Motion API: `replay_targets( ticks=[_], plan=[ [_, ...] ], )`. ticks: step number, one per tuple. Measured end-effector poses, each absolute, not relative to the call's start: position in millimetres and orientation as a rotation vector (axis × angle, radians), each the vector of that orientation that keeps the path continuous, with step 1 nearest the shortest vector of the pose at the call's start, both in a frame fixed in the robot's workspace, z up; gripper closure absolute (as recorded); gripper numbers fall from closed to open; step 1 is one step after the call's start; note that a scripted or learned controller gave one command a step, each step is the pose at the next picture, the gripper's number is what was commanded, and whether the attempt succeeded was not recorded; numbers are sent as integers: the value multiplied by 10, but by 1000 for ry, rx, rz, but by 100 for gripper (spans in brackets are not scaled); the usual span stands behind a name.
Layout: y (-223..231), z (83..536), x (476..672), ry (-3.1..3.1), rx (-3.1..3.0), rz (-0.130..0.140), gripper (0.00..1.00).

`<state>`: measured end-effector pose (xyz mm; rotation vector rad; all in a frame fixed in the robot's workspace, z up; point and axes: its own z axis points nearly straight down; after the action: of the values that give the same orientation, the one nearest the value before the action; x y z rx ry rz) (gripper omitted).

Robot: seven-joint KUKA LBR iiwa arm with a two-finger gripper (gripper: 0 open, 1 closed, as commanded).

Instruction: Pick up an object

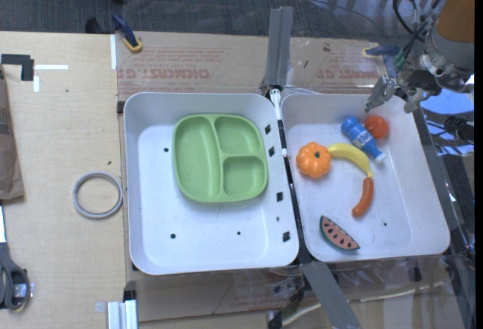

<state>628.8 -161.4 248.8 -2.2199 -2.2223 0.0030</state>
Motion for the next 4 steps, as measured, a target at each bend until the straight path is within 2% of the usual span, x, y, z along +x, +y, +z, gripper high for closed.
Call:
replay_targets(
  ticks=[1,2,3,4],
  plan=[
    [-1583,1119,6308,-2399,-2026,2,0],
    [-1605,1249,6327,-2402,-2034,-1,100],
    [-1536,915,5807,-2264,-2177,2,100],
    [-814,1914,6453,-1992,-2430,3,100]
  ],
)
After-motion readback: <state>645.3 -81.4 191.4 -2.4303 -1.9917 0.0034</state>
